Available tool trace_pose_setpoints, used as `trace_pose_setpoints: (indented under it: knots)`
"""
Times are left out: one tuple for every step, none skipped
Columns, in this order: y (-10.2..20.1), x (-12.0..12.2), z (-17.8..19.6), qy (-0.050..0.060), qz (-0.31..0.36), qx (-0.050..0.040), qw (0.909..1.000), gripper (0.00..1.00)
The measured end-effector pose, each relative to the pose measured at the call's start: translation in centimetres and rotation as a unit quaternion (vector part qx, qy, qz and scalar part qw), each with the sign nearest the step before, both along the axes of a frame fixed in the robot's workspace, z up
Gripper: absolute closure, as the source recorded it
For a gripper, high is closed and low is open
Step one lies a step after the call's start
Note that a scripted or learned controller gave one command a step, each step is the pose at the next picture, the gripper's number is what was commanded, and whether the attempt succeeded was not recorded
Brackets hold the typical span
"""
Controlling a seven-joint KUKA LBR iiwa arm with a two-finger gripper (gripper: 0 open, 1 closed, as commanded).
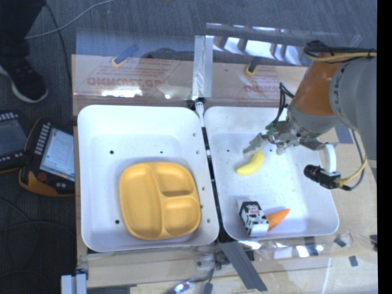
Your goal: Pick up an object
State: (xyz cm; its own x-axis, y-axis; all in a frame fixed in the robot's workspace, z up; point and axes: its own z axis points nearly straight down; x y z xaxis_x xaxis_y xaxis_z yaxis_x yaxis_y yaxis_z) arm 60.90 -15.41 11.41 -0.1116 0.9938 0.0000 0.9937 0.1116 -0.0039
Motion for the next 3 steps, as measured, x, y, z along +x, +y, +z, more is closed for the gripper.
trace_pose_setpoints:
  knots:
    - [0.2,-1.9,-2.4,-0.007,-0.014,-0.0016,0.9999,0.0]
    - [0.3,-1.8,-1.4,-0.008,-0.014,0.0,0.9999,1.0]
    - [6.1,-0.8,10.0,-0.002,0.033,0.0,0.9994,1.0]
